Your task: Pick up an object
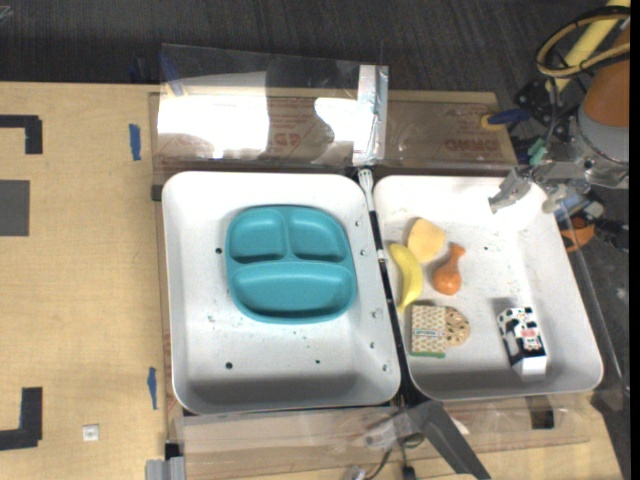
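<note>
In the right bin, curved yellow banana, fingers' state perhaps unreadable.

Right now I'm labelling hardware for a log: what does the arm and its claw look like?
The arm is grey with an orange band above the wrist. Yellow and black cables loop behind it. The claw is pale grey metal, angular, with small blue fittings nearby.

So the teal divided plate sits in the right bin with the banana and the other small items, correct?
Not quite. The camera view shows the teal divided plate alone in the left bin. The banana and the other small items lie in the right bin.
</note>
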